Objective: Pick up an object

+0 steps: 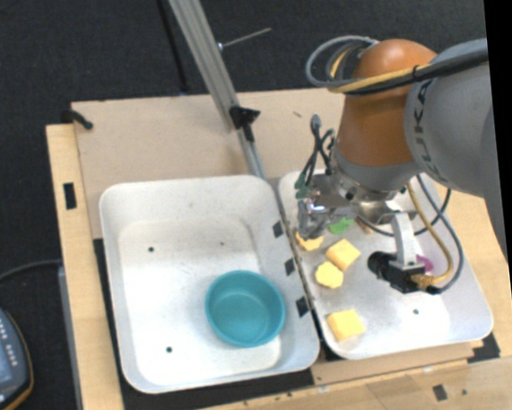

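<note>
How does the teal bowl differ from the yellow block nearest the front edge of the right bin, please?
The teal bowl is round and hollow; the front yellow block is solid and boxy. The bowl is much larger than the block. The bowl sits in the left bin, the block in the right bin. Both rest free of the gripper.

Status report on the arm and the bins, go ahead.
Hand low over the right bin's left edge, by a yellow piece. Grip state unreadable. Three yellow blocks loose nearby. Teal bowl in the left bin.
</note>
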Available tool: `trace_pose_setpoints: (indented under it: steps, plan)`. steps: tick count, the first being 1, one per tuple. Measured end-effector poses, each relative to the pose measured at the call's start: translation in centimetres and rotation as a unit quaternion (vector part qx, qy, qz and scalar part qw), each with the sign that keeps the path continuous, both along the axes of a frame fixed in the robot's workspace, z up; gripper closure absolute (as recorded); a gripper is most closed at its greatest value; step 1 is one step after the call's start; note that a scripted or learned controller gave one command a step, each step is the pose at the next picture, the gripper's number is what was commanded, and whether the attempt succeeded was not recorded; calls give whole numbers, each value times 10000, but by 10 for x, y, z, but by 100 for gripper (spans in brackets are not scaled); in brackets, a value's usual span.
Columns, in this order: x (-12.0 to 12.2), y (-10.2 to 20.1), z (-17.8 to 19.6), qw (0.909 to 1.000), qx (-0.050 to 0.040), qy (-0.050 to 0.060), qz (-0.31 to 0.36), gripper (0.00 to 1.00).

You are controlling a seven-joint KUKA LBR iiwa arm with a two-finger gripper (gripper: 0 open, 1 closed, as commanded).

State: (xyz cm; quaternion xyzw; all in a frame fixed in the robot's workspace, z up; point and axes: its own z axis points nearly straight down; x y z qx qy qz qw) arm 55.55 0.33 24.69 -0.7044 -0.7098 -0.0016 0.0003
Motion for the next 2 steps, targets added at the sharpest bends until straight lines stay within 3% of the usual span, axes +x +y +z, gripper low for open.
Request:
trace_pose_setpoints:
  steps: [2]
  plan:
    - [-2,83,-5,10000,-14,16,-15,100]
